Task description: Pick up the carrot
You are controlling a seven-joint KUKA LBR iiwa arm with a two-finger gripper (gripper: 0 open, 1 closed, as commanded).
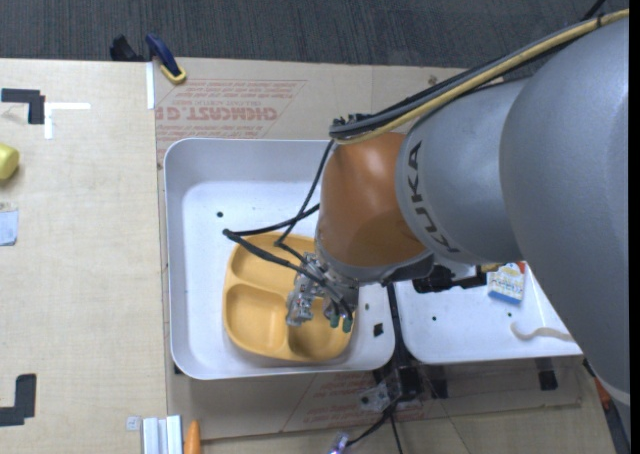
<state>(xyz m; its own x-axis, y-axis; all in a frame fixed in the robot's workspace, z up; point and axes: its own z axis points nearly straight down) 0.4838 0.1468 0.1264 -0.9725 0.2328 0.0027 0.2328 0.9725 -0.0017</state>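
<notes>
My gripper (320, 312) hangs low over a yellow divided plate (250, 317) that lies in the left bin (190, 242). Its two fingers stand apart above the plate's right side, and I see nothing between them. The orange band and grey body of the arm (480, 192) cover the plate's upper right part, the wall between the bins and most of the right bin (450, 332).
In the right bin lie a small blue and white packet (507, 283) and a pale curved strip (540, 331). A yellow object (6, 162) sits at the bench's left edge. A blue and yellow clamp (165, 58) lies behind the left bin.
</notes>
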